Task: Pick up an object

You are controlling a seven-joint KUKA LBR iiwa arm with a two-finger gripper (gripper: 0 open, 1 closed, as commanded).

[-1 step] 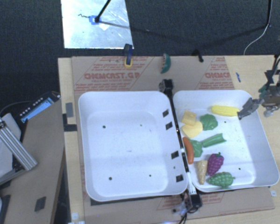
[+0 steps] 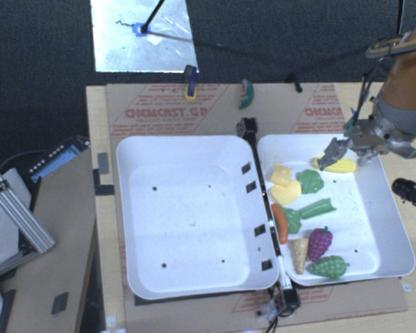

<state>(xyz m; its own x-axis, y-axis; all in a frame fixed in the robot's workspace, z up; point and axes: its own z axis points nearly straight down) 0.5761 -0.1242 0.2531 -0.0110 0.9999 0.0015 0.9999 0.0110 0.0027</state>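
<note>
The right bin (image 2: 388,222) holds several toy foods. A yellow banana-like piece (image 2: 341,167) lies near its back. Further forward lie two yellow chunks (image 2: 284,185), a green broccoli (image 2: 309,181), a green pod (image 2: 316,208), an orange carrot (image 2: 280,223), purple grapes (image 2: 320,241), a tan cone (image 2: 299,253) and a green bunch (image 2: 328,266). My gripper (image 2: 348,153) hangs low over the back of this bin, open. One finger (image 2: 330,154) is left of the yellow banana-like piece and the other is to its right. Whether the piece is touched is unclear.
The left bin (image 2: 137,201) stands beside the right one, with a black hinge strip (image 2: 262,208) between them. Clamps and a green item (image 2: 246,91) sit on the cardboard behind the bins. A black part (image 2: 412,192) juts in at the right edge.
</note>
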